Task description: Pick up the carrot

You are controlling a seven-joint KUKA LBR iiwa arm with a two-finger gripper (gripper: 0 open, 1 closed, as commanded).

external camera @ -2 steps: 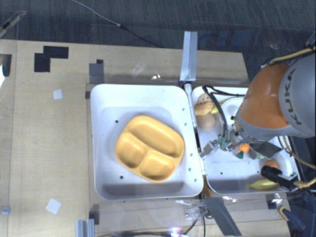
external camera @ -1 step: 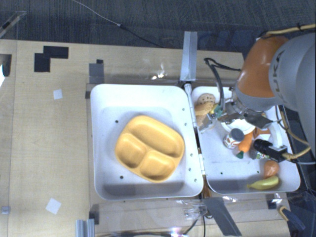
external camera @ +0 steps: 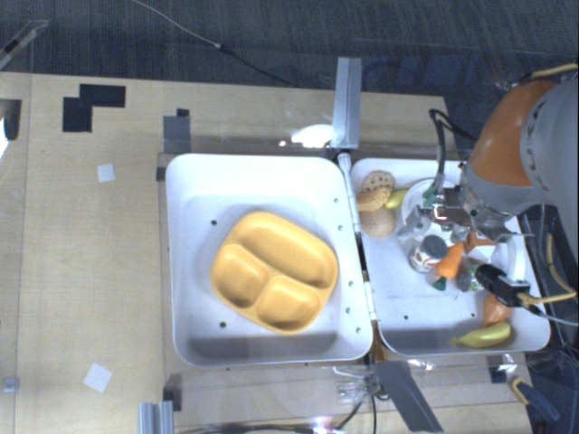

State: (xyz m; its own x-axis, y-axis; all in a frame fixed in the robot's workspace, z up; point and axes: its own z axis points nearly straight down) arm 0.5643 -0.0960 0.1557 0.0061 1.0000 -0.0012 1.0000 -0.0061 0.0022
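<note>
Two shallow white bins sit side by side on the wooden bench (external camera: 81, 269). The left bin (external camera: 194, 197) holds one thing, a yellow three-compartment tray (external camera: 274, 271) lying near its middle, slightly toward the near side. In the right bin (external camera: 398, 319) the contents are crowded toward the right and far side: one tan cookie-like piece (external camera: 375, 186) at the far left corner with a second pale, bread-like lump (external camera: 376, 221) just beside it on the near side, one small yellow bit (external camera: 396, 199) next to them, one silvery can-like object (external camera: 422, 259) lying near the middle, one carrot (external camera: 450, 262), one orange-red rounded item (external camera: 495, 309) toward the near right, and one banana (external camera: 482, 335) along the near edge. The carrot lies tilted, its green end pointing near and left, touching or just beside the can. The single arm (external camera: 525, 147) comes in from the right, its orange band above the far right corner of the bin. The gripper (external camera: 445, 220) hangs directly over the carrot's far end, just beside it in this slanted view; whether it touches the carrot, how wide it stands, and whether it has hold of anything, I cannot tell, since the metal parts blur together with the clutter below.
</note>
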